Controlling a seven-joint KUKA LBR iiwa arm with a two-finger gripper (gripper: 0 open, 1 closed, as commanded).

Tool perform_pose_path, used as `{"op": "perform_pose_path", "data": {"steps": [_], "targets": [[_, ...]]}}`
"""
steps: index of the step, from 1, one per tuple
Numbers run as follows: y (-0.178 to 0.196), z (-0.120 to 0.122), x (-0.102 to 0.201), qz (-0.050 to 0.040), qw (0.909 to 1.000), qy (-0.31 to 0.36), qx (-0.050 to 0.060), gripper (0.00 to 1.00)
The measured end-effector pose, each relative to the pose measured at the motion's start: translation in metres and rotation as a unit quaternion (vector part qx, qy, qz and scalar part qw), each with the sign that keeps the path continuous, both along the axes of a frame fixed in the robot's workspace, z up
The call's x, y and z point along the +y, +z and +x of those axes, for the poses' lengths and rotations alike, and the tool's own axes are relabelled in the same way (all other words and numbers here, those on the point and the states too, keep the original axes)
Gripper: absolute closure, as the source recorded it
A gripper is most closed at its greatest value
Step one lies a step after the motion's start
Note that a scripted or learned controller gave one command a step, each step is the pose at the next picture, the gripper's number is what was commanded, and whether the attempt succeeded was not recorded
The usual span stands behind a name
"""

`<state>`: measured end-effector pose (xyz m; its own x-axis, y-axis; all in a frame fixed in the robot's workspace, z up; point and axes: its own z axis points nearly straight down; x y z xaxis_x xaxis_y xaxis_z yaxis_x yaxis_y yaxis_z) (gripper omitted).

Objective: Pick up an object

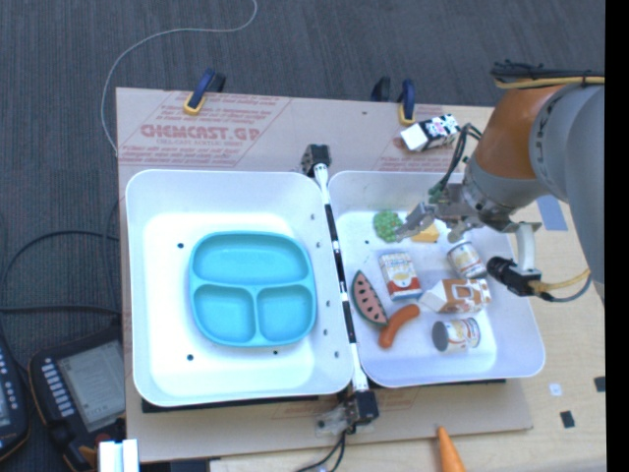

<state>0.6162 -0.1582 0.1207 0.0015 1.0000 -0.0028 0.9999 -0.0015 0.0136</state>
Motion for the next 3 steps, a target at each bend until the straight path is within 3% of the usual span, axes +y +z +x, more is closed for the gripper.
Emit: {"op": "perform_pose_path", "data": {"steps": [1,2,3], "targets": [[0.01,0.0,0.0,-0.0002,1.0,0.0,0.0,1.0],[0.01,0.0,0.0,-0.0001,1.0,0.0,0.0,0.0],[-0.029,-0.02,0.025,-0.0011,1.0,0.0,-0.003,0.0]]}}
